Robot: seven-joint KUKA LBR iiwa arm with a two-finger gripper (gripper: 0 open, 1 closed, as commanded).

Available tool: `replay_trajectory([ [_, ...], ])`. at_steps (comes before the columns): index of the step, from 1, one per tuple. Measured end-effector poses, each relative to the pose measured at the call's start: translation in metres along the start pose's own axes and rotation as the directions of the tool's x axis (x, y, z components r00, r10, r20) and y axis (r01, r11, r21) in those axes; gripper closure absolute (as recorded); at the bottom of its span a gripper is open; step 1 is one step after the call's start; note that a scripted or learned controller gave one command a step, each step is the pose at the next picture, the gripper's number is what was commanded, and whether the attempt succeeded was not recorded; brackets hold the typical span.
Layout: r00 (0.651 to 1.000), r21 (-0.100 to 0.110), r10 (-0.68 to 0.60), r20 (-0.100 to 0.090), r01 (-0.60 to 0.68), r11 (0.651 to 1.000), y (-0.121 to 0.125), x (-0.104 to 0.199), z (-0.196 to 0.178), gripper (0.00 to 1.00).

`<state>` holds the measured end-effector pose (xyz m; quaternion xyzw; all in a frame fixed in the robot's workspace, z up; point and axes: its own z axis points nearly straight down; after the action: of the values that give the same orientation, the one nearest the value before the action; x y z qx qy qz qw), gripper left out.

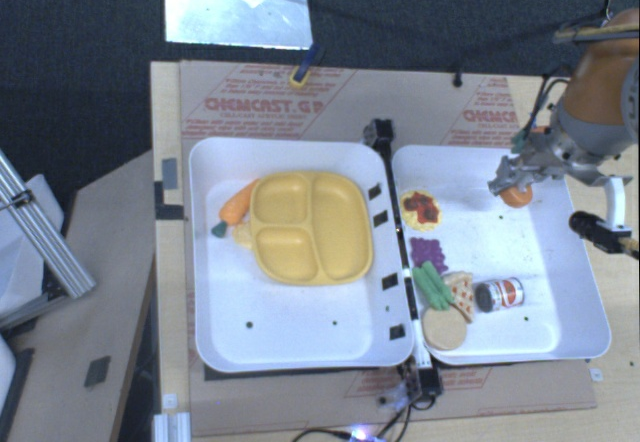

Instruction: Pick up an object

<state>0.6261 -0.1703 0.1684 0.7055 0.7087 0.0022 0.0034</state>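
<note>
Tan disc (446,330) nearest; arm bent over right bin, pincer (512,186) seemingly gripping orange object (517,196).

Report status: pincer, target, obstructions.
Pincer low over right bin, at an orange object; grip unconfirmed. Can, pizza slice, grapes lie apart near the divider. Nothing crowds the orange object.

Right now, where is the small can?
The can lies on its side in the right bin, toward its front, just right of the pizza slice and above the round cookie.
</note>
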Motion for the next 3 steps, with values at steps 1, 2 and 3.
replay_trajectory([
  [1, 1.0, 0.0, 0.0, 0.0, 0.0, 1.0, 0.002, 0.0, -0.055, 1.0],
  [2, 1.0, 0.006, -0.005, -0.004, 0.005, 1.0, 0.008, 0.058, -0.048, 1.0],
  [3, 1.0, 0.007, -0.003, -0.003, 0.003, 1.0, -0.01, 0.094, -0.053, 1.0],
])
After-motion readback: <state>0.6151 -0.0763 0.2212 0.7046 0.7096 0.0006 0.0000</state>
